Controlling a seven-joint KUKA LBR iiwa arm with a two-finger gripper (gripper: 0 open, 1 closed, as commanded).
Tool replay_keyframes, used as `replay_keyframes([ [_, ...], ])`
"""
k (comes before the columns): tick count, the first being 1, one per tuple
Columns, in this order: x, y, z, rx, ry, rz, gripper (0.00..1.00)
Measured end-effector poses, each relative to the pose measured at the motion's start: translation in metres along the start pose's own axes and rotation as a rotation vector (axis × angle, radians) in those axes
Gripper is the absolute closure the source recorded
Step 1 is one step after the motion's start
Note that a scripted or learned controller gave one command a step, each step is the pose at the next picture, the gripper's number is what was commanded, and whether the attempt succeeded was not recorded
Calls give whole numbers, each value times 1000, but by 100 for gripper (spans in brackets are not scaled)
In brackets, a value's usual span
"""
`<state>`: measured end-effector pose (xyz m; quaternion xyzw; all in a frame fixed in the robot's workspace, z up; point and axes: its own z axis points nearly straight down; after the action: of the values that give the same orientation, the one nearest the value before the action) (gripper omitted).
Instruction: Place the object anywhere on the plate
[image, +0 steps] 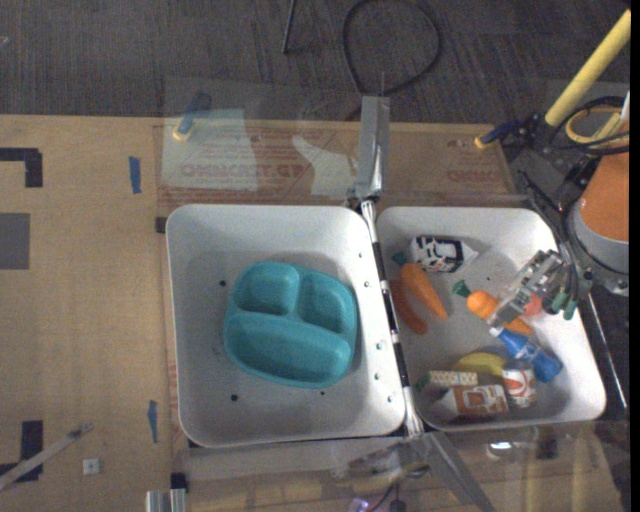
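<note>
On the bench (80, 330), a tan board marked with black and blue tape, two shallow white bins sit side by side, which keeps source and destination apart. The left bin (200, 260) carries only the teal plate (290, 322), a three-compartment dish lying flat and bare, evidently kept free to receive. The right bin (590, 385) holds the stock: a carrot (420, 297), a black-and-white toy (438, 253), a yellow piece (483, 362), a printed carton (480, 398) and a blue piece (530, 355). The gripper (520, 295) reaches in from the right, low over a small orange object (484, 303), the likely task item, well apart from the plate. Whether its jaws stand apart or closed cannot be told, nor whether anything is held. Beyond the bench, dark carpet (150, 50) with a looped black cable (390, 45).
</note>
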<state>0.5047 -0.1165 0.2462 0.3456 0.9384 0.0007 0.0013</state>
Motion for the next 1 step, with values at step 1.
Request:
replay_keyframes([
  [1,0,0,0,0,0,0,0],
])
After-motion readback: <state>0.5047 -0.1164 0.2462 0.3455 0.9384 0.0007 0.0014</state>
